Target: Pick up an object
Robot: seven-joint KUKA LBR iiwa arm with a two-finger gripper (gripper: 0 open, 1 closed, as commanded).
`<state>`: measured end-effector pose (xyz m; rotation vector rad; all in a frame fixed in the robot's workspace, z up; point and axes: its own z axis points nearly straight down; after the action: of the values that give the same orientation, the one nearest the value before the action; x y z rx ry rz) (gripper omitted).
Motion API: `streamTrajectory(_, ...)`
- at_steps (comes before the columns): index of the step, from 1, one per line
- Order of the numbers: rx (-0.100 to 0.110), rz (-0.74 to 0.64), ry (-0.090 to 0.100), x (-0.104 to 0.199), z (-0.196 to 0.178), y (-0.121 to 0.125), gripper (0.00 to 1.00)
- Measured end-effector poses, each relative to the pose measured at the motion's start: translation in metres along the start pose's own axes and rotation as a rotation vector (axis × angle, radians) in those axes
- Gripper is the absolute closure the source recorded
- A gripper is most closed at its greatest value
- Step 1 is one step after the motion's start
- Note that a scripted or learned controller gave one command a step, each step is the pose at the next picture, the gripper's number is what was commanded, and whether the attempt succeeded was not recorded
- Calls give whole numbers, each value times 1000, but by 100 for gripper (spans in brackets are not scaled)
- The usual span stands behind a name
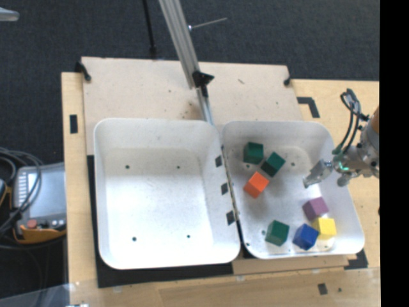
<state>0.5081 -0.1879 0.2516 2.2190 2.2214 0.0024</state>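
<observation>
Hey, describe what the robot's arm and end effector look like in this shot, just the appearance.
At the right edge, the end effector is grey metal, with a pale silvery finger pointing toward the bin and a small green light glowing near its body. Dark cables loop above it, curving down to the wrist. A sliver of orange band shows higher on the arm.

The arm is reaching in from the right edge, its gripper (328, 174) hanging low and pointing left, with nothing between its fingers.
</observation>
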Motion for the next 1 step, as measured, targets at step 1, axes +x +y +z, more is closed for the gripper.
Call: streamTrajectory(1, 6, 3, 0, 5, 54, 8, 0)
